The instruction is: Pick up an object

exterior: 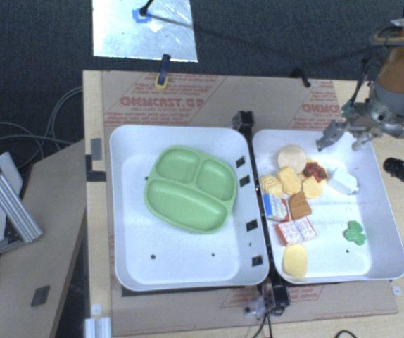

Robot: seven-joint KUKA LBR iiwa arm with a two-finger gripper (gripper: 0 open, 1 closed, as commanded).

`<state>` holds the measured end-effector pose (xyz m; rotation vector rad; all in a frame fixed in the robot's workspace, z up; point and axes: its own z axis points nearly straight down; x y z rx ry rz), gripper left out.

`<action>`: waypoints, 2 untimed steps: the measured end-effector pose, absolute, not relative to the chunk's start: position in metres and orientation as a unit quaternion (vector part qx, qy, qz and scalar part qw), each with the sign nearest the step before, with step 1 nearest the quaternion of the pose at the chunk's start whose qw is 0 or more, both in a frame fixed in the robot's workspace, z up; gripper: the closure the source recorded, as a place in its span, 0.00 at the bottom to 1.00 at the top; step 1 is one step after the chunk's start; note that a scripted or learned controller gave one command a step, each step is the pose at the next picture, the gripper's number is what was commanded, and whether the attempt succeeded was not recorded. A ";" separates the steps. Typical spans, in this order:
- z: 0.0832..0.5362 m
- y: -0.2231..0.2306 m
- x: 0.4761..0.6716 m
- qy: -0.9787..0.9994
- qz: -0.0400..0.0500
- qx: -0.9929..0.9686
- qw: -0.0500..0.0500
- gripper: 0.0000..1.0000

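Note:
The right bin [381, 210] holds a heap of small toy foods: a round beige biscuit [291, 156], yellow crackers [288, 180], a red piece [315, 170], a white block [343, 182], a brown slab [300, 205], a blue-and-white packet [274, 207], a red-and-white packet [297, 229], a yellow oval [295, 260] and a green leafy piece [355, 233]. My gripper [344, 139] hangs over that bin's far edge, above and right of the biscuit. Its two fingers are spread, open, with nothing between them.
A green divided plate [191, 187] lies in the left bin [128, 210]. A black divider [255, 189] with clips runs between the bins. Beyond the bins lie a cardboard sheet [209, 97] and a shiny metal plate [144, 20].

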<state>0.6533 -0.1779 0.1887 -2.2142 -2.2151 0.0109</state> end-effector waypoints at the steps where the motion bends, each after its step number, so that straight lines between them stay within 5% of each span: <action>1: 0.198 -0.177 0.656 -0.708 0.000 -0.706 -0.001 0.00; 2: 0.145 -0.176 0.667 -0.709 0.000 -0.705 -0.001 0.00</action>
